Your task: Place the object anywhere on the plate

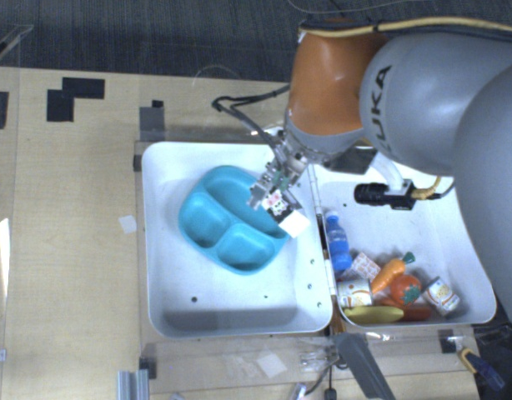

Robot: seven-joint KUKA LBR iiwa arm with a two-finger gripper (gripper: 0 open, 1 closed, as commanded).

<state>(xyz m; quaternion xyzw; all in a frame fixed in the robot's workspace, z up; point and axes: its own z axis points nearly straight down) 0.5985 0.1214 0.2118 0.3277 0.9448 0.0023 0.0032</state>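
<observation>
The object (288, 216), a small white item, is being positioned at the plate's (213, 217) right rim in the left bin (164, 248). It is being pinched by the pincer (273, 192).

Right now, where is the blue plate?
The blue plate lies in the left white bin, toward its right side, with the gripper above its right rim.
</observation>
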